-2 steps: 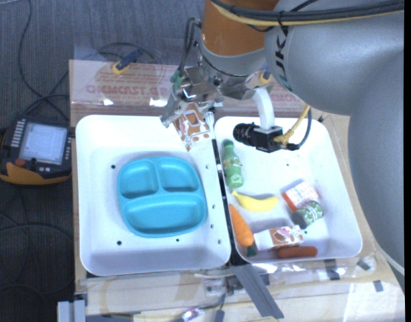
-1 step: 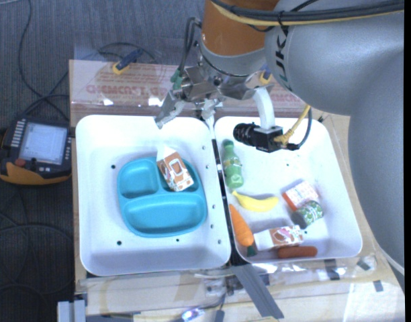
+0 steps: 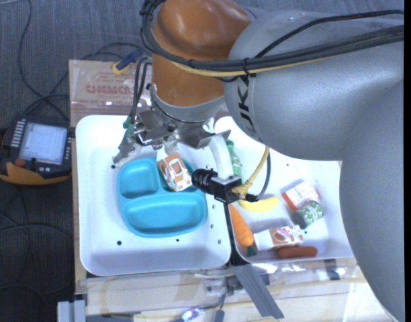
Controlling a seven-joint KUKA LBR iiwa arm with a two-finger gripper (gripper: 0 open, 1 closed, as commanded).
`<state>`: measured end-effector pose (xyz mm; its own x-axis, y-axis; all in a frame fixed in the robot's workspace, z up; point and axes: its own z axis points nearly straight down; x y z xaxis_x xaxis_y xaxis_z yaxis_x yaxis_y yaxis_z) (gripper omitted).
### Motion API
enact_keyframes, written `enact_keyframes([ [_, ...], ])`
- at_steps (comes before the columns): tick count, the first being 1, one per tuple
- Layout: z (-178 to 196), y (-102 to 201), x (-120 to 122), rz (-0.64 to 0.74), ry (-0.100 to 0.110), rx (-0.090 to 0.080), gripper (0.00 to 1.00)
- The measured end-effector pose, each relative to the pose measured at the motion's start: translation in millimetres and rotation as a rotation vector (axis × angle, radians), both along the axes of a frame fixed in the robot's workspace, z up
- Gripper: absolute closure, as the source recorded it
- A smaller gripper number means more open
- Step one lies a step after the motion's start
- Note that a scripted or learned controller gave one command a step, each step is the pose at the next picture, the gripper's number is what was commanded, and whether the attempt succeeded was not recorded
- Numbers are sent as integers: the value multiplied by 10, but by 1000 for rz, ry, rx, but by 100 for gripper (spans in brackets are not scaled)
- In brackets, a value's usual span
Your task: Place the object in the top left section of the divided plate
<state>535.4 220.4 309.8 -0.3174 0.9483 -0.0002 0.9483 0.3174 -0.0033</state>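
A blue divided plate (image 3: 152, 220) lies in the left bin (image 3: 98, 247). A small orange-and-white carton (image 3: 174, 172) rests at the plate's upper right section, tilted against the rim. My gripper (image 3: 168, 149) hangs just above it under the orange wrist band. Its fingers are spread wide: one dark fingertip (image 3: 116, 159) points past the plate's upper left corner, the other (image 3: 221, 141) is near the wall between the bins. Neither finger touches the carton. The plate's upper left section (image 3: 138, 178) shows bare blue.
The right bin (image 3: 330, 180) holds a carrot (image 3: 242, 228), a banana (image 3: 259, 205), an orange carton (image 3: 299, 194), a green item (image 3: 311, 212), a sausage (image 3: 296, 251) and a small box (image 3: 286, 235). A black cable plug (image 3: 215, 183) hangs by the plate's right edge.
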Motion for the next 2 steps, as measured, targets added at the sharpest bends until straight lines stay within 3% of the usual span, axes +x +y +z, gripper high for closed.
enact_keyframes([
  [1, 320, 39, 306, -193, -3, -2, 0],
  [2, -99, -459, 173, -422, 1, -3, 0],
])
